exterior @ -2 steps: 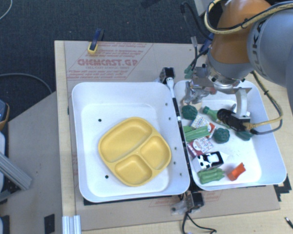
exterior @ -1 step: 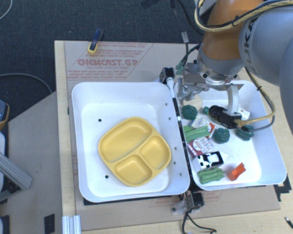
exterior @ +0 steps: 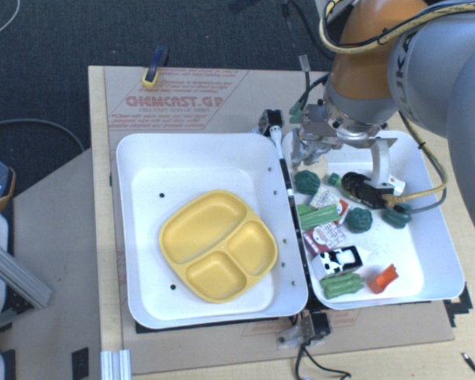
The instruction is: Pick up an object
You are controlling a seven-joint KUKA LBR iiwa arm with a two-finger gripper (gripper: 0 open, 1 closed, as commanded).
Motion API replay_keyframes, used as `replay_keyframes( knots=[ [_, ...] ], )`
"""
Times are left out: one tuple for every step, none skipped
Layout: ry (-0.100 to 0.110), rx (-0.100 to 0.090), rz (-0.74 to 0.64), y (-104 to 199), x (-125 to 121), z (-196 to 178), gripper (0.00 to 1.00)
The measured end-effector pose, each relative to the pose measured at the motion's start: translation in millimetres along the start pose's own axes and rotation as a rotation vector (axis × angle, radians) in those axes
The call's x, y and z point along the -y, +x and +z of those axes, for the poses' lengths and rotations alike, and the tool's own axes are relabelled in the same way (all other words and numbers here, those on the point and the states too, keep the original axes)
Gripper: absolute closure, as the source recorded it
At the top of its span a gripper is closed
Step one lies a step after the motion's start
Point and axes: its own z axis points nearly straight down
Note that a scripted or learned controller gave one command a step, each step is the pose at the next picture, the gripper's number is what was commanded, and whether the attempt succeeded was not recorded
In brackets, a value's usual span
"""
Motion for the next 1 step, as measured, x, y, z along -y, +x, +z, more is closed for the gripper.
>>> replay_keyframes(
  knots=[
    [0.001, -0.001, -0.001, -2.0, 4.9, -0.2, 1.00]
  ],
)
